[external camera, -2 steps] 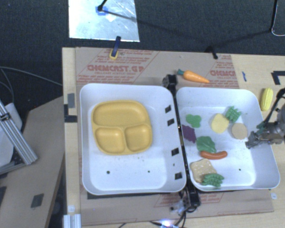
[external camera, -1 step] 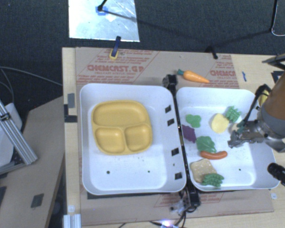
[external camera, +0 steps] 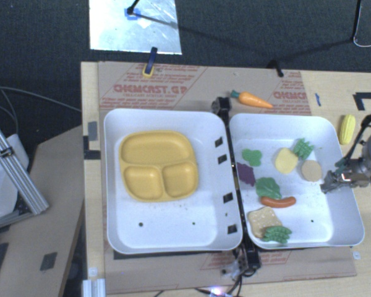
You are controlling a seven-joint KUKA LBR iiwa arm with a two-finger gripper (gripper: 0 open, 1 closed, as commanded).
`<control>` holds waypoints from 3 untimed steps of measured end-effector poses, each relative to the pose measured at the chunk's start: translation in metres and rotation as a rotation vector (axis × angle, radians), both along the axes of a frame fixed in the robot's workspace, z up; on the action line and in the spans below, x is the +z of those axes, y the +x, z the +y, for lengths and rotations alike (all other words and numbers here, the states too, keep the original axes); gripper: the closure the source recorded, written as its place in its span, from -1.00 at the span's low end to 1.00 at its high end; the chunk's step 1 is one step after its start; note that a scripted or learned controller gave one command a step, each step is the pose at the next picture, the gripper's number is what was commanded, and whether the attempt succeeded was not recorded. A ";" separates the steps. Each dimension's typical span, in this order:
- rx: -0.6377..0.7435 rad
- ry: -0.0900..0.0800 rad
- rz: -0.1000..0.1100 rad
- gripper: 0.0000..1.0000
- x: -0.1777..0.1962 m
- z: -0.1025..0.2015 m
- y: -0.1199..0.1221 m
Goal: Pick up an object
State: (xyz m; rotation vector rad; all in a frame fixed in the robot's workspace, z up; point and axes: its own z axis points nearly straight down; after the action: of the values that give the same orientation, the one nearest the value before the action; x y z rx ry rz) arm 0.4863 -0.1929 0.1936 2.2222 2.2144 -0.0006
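The right bin (external camera: 309,224) holds several toy foods: a yellow piece (external camera: 285,161), a tan round piece (external camera: 310,170), a green leafy piece (external camera: 303,147), a green piece (external camera: 251,158), a purple piece (external camera: 245,174), a dark green piece (external camera: 268,187), a red sausage (external camera: 277,202) and a toast slice (external camera: 263,216) with a green piece (external camera: 276,232) on it. My gripper (external camera: 331,182) hangs at the bin's right rim, just right of the tan round piece, with nothing visibly held.
The left bin (external camera: 117,228) holds a yellow three-compartment plate (external camera: 157,165). A toy carrot (external camera: 252,100) lies on the cardboard behind the bins. A toy corn cob (external camera: 347,129) lies beyond the right bin's far right corner.
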 end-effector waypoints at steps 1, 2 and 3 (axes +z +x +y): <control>0.010 0.005 0.002 1.00 -0.006 0.041 0.001; 0.001 -0.001 -0.002 1.00 0.027 -0.017 0.003; 0.005 0.002 0.000 -1.00 0.026 -0.014 0.003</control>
State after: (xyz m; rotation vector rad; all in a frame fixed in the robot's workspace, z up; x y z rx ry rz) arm 0.4889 -0.2068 0.2192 2.2173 2.2214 0.0012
